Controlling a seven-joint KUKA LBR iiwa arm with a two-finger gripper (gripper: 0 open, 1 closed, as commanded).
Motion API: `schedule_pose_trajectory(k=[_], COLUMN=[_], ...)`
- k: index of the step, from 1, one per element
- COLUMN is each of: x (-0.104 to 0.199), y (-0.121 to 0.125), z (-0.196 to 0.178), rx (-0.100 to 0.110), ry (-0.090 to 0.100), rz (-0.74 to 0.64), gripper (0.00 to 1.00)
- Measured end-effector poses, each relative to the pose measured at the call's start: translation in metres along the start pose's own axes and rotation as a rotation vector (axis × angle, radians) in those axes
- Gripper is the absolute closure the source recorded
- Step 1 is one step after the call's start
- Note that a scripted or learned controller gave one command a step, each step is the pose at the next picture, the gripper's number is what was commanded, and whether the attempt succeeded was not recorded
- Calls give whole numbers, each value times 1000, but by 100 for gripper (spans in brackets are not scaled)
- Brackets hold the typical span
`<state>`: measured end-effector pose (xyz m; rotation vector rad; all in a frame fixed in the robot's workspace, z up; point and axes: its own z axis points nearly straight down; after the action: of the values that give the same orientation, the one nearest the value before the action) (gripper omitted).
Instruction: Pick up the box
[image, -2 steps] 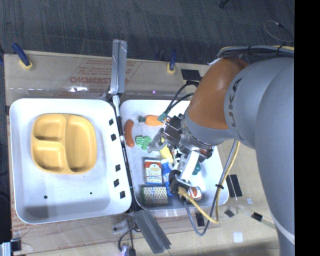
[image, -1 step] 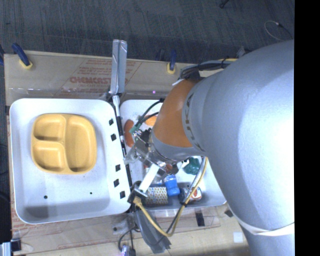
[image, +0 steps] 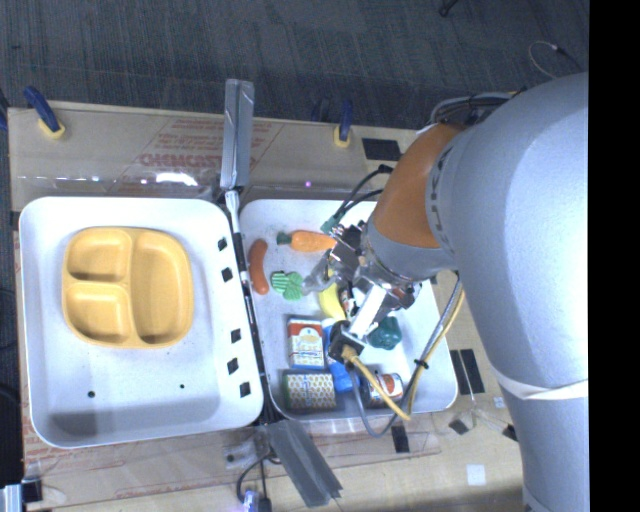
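The box (image: 305, 343) is small, with a red, white and blue label. It lies flat in the right bin (image: 268, 215), near that bin's front left. My gripper (image: 328, 278) hangs over the middle of this bin, just behind and to the right of the box, above a yellow banana-like piece (image: 330, 300). I see nothing held in it, and the wrist hides its tips.
Around the box lie an orange sausage (image: 259, 266), a carrot (image: 308, 240), a green toy (image: 288, 285), a teal piece (image: 386, 334), a blue piece (image: 341, 379), a grey grater-like block (image: 308, 392) and a can (image: 386, 386). The left bin (image: 40, 330) holds a yellow divided plate (image: 128, 285).
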<state>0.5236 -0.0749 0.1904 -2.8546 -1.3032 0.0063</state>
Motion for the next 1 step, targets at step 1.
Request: schedule_pose_trajectory(k=[1], x=[-49], y=[-12], z=[92], rx=[-23], ry=[8], rz=[-211], gripper=[0])
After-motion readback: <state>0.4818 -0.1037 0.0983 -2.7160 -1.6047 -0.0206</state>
